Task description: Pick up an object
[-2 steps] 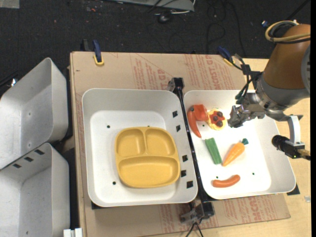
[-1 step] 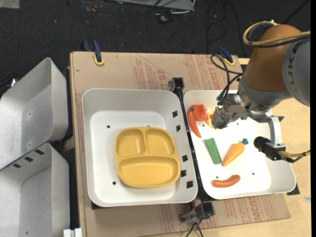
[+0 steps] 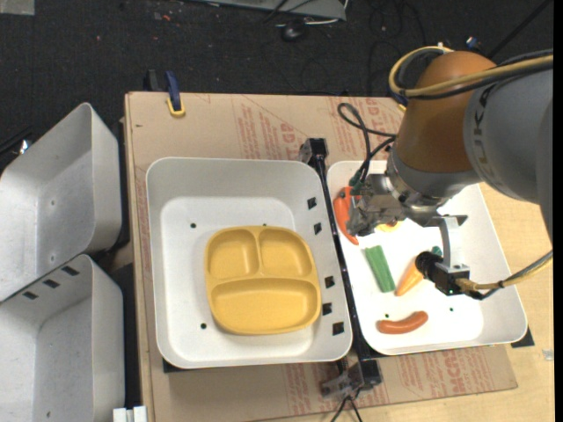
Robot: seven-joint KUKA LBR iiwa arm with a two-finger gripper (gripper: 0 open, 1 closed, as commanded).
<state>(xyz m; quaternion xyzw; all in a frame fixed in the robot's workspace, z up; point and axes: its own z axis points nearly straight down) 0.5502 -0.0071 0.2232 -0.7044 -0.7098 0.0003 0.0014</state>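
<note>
Cardboard-topped desk (image 3: 237, 117) bears the right bin (image 3: 501, 323). Pincer (image 3: 368, 211) sits low over a red-orange piece (image 3: 345, 221) by the bin's left wall; open or closed cannot be told. Green stick (image 3: 380, 268), orange cone (image 3: 409, 281) and red sausage (image 3: 402, 324) lie near.

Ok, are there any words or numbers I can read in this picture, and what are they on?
Grey arm: big dark letters, partly cut off, so I cannot read them for sure.
Cardboard sheet: faint red print, too blurred to read.
Yellow divided plate: no words or numbers.
</note>
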